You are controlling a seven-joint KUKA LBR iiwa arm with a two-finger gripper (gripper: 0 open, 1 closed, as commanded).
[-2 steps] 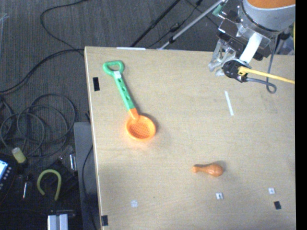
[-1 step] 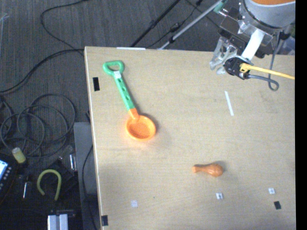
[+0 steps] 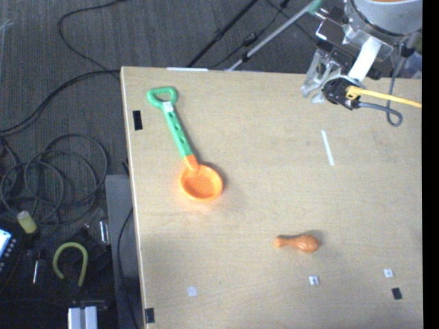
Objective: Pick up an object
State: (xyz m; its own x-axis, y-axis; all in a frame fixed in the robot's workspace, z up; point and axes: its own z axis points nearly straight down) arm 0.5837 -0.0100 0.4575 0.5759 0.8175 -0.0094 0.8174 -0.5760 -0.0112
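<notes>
A toy strainer spoon with a green handle and an orange mesh bowl lies on the left part of the pale bench top. A small orange drumstick-shaped piece rests lower down, near the middle. A thin white stick lies right of centre. My gripper hangs over the bench's far edge at the upper right, well away from the spoon and the orange piece and a little above the white stick. I see nothing held in it.
The bench's left edge drops to a dark floor with black cables and a green hook-shaped thing. Small black and white markers dot the bench near its front.
</notes>
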